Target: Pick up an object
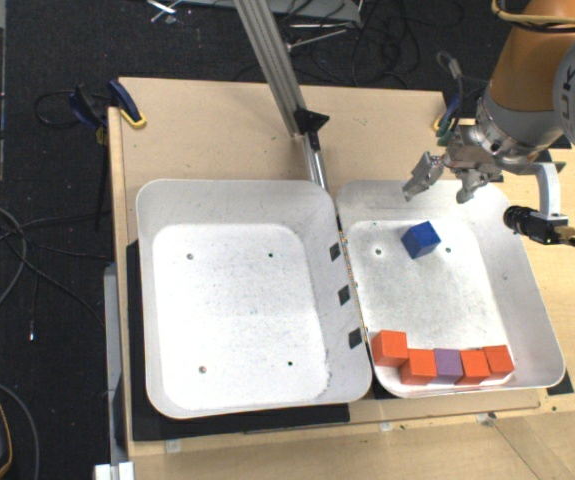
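Note:
A blue cube (pixel 421 239) lies alone in the upper middle of the right bin (pixel 512 268). Along that bin's front wall sits a row of blocks: an orange block (pixel 389 345), two more orange ones (pixel 422 365) (pixel 497 360) and a purple block (pixel 449 364) between them. My gripper (pixel 441 184) hangs above the bin's back rim, just up and right of the blue cube. Its two fingers are spread apart with nothing between them.
The left bin (pixel 157 268) lies beside the right one, with a hinged divider strip (pixel 345 288) between them. A metal pole (pixel 272 53) slants from the top of the view down to the bins' back edge. Cables lie on the dark floor around the bench.

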`<state>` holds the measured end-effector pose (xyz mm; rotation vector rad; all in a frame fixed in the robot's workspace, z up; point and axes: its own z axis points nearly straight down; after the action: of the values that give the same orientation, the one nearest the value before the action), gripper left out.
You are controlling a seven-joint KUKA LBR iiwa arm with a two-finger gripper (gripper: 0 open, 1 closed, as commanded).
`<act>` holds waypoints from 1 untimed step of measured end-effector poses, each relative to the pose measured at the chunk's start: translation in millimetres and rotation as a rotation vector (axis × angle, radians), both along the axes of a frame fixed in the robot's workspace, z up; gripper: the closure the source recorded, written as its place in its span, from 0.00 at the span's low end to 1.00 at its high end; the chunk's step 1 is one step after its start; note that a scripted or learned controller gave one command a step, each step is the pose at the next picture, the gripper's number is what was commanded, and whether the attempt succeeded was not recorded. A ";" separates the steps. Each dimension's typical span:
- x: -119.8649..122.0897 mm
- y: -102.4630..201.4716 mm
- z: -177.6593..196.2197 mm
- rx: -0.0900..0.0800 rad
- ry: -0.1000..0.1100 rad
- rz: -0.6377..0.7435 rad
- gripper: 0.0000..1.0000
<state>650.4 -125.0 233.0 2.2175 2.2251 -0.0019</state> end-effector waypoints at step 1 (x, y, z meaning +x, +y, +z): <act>5.8 -3.4 82.2 -0.002 -0.011 0.000 0.00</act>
<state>656.2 -128.5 315.2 2.2109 2.2185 0.0088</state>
